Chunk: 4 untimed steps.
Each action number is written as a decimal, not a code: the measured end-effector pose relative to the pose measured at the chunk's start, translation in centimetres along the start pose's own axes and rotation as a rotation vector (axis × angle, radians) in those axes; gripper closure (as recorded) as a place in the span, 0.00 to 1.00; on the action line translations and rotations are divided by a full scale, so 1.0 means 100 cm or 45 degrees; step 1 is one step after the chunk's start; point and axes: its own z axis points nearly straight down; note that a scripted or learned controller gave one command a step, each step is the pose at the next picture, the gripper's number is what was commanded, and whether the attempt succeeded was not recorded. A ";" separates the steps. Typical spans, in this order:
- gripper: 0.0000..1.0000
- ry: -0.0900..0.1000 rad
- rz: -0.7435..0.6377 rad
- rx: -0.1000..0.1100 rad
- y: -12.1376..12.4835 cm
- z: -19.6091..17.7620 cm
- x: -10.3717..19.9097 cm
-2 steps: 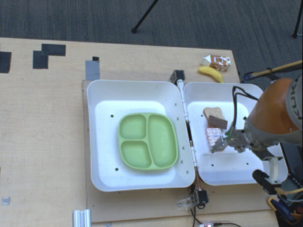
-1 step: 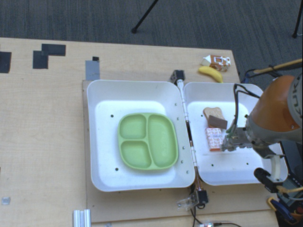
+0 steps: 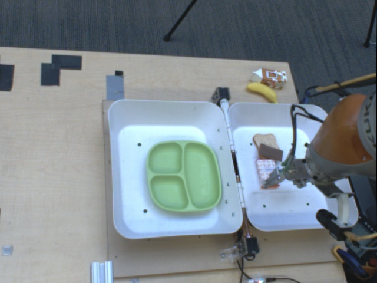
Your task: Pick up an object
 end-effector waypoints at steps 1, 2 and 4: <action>0.00 -0.003 0.007 0.011 -0.005 0.034 0.016; 1.00 -0.003 0.004 0.004 -0.002 0.023 0.017; 1.00 -0.002 0.001 0.000 -0.001 0.012 0.017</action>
